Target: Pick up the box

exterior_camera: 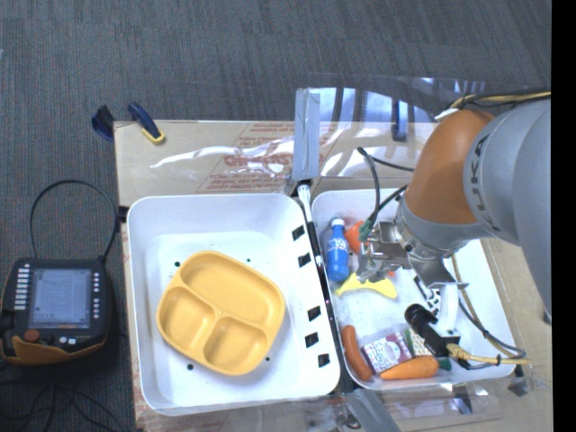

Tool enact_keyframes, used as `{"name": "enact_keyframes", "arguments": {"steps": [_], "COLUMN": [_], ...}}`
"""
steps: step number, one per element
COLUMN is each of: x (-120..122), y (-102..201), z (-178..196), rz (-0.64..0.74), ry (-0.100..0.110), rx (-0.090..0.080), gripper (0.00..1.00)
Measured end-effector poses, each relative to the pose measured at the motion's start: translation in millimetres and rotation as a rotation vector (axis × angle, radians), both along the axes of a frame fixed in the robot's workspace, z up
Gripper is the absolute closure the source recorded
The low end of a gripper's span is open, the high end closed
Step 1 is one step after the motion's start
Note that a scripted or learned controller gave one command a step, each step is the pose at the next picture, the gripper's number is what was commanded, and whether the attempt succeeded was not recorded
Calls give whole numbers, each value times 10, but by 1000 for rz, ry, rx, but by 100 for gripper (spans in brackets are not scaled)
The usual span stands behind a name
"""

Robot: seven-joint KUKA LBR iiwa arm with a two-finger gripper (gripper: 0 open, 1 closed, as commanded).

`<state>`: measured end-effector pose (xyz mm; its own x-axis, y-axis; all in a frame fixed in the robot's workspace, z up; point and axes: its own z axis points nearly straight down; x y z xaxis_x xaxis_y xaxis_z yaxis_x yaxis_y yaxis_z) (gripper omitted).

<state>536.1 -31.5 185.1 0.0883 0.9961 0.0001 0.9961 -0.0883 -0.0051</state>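
Hovering in rt bin: 1 claw (376,261), grip state unclear; 1 box (387,351), 1 bottle (337,249).

one fixed overhead view, slanted down over both bins (144,241)

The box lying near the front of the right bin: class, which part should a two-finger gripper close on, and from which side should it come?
Probably from straight above, closing across the short sides of the box. It lies flat, label up, wedged between a sausage on its left and a carrot along its front edge, so side approaches look blocked. The gripper sits farther back, above the banana.
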Motion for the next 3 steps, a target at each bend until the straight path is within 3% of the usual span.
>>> {"name": "enact_keyframes", "arguments": {"steps": [1,2,3], "x": [-1,419,176], "y": [-5,-175,-515], "z": [-2,-6,-987], "rz": [0,-23,-70], "ry": [1,1,2], "rx": [-1,-1,1], "gripper": [0,0,0]}}
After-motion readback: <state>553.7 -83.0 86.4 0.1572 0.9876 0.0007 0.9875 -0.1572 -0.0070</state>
